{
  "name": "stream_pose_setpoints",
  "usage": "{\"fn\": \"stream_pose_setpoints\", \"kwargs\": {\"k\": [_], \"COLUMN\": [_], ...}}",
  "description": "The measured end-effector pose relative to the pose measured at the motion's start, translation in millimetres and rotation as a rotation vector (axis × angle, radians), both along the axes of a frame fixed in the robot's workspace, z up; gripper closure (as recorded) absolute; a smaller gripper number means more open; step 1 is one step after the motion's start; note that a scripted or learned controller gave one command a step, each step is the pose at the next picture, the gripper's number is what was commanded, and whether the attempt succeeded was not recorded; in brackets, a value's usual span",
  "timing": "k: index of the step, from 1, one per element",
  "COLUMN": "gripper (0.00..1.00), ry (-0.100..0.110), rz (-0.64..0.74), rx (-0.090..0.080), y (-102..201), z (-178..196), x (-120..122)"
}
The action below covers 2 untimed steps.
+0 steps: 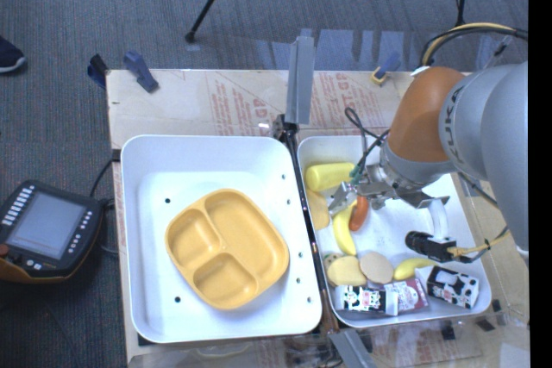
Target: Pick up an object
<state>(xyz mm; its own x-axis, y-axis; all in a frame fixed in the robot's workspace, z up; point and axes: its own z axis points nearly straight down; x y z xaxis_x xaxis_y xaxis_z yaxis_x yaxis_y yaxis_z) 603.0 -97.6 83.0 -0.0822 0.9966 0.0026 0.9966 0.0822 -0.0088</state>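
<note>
Left bin point(147, 185): one yellow divided plate point(226, 247). Right bin point(479, 267): two cartons, one banana point(342, 230). Gripper point(355, 204): fingers apart around one red-orange piece point(359, 213).

The grey KUKA arm point(496, 134) is seen extended in from the right, over the bench's right half. Its orange band point(423, 121) is turned toward the camera above the wrist, with cables looped beside it. The gripper point(354, 204) is pointed down and to the left, lowered near the bench's centre line. Its finger state cannot be made out.
</note>
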Motion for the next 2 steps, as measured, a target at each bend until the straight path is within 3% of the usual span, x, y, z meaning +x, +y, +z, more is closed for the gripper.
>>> {"fn": "stream_pose_setpoints", "kwargs": {"k": [1,2], "gripper": [1.00,1.00], "ry": [0.004,-0.012], "rz": [-0.006,0.071], "rx": [0.002,0.000], "y": [-1.1,68.5], "z": [7.0,105.4], "x": [-0.3,18.3]}}
